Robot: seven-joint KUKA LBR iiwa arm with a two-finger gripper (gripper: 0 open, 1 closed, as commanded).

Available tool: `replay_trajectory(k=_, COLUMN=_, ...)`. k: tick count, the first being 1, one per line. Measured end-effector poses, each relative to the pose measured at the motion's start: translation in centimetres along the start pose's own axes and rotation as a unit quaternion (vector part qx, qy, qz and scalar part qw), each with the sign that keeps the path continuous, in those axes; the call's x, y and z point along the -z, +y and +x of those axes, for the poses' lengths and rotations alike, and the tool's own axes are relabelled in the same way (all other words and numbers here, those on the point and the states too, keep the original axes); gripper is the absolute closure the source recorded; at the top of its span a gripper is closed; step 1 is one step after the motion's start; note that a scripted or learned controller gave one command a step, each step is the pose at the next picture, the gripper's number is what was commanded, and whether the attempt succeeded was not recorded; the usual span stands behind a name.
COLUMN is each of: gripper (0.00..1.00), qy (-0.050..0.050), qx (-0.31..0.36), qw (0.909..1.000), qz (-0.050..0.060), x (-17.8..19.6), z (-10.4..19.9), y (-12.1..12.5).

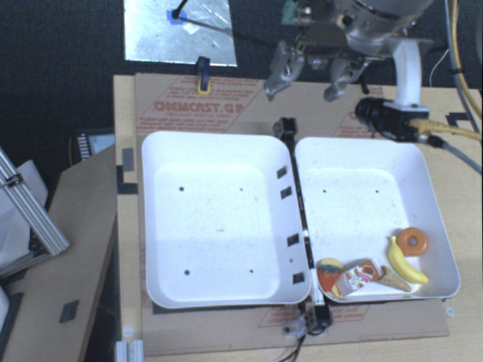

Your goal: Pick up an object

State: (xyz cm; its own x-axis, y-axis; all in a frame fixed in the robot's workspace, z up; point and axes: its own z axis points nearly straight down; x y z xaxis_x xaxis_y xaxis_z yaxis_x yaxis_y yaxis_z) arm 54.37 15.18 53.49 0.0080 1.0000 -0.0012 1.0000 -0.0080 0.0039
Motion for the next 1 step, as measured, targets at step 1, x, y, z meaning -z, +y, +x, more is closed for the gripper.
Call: replay_trajectory(k=1, gripper=0.00, qy=0.002, qx=0.008, qw=1.0000, qz=0.001, x=0.09, z=2.20, y=-5.98)
